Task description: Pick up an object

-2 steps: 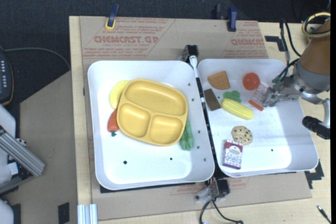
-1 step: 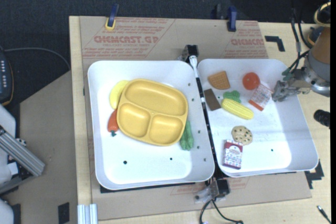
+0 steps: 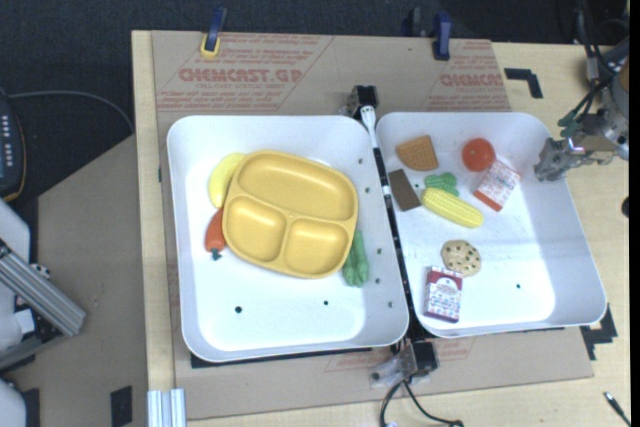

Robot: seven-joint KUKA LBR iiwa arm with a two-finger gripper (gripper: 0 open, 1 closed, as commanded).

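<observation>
A: Object for picking — none is chosen yet, as far as I am seeing. The candidates are sitting in the right bin (image 3: 570,245), while the left bin (image 3: 190,215) is carrying the yellow divided tray (image 3: 290,213).

B: And the smaller things?

A: Going down in size: a corn cob (image 3: 452,207), a red-and-white packet (image 3: 497,185), a red box (image 3: 443,295), a brown cracker (image 3: 417,153), a cookie (image 3: 461,258) and a tomato (image 3: 478,153).

B: Where is the gripper (image 3: 552,165) hovering?

A: It is hanging at the right bin's right rim, well apart from the packet, which is lying nearest. Nothing is showing between its fingers; how wide they are standing I cannot tell.

B: So the pick is not started?

A: I am judging so: reaching, closing and lifting are all remaining.
</observation>
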